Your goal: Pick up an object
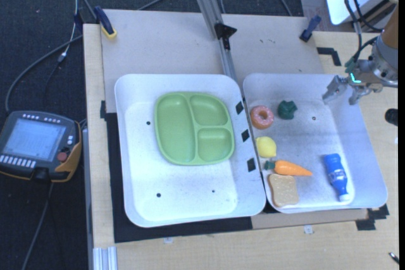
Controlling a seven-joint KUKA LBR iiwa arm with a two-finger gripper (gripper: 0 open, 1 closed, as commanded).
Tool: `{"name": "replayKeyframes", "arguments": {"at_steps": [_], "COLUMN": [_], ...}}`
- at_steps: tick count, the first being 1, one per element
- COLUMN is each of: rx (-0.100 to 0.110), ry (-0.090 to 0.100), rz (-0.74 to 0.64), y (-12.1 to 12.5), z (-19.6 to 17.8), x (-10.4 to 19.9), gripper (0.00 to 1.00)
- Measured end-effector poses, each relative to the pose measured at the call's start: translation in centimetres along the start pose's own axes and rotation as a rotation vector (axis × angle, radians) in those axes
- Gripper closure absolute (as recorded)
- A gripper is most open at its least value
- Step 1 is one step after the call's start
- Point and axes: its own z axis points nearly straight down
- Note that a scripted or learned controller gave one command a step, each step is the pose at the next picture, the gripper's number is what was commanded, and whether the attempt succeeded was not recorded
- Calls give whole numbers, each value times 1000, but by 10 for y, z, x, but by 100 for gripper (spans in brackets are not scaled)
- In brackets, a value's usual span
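Two white bins are seen side by side on the bench. In the left bin (136,199) a green plate (193,128) with three parts is laid flat. In the right bin (373,180) six small toys are kept. A pink donut (261,116) is found near the top left corner, and a dark green lump (287,109), too blurred to be named, is placed just beside it on the right. Below the donut a yellow lemon (266,147) is seen close to the left wall. An orange carrot (292,168) is laid just under the lemon, with its tip pointed to the right. A slice of toast (283,190) is set below the carrot, near the bottom wall. A blue bottle (335,176) is laid down near the right side, well apart from the donut. The gripper (347,90) is held over the top right corner of the right bin, at the end of the grey arm (387,54). Its two fingers (332,91) are spread apart, and nothing is caught between them. None of the toys are touched by it. A grey hand controller (38,145) with a screen is left on the dark floor to the left of the bench.
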Motion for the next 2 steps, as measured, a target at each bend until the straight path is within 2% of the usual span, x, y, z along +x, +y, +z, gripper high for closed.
{"name": "replayKeyframes", "arguments": {"at_steps": [1,2], "rx": [-3,2], "ry": [-1,1], "rz": [-1,0], "y": [1,-9], "z": [-1,50], "x": [0,1], "gripper": [0,0]}}
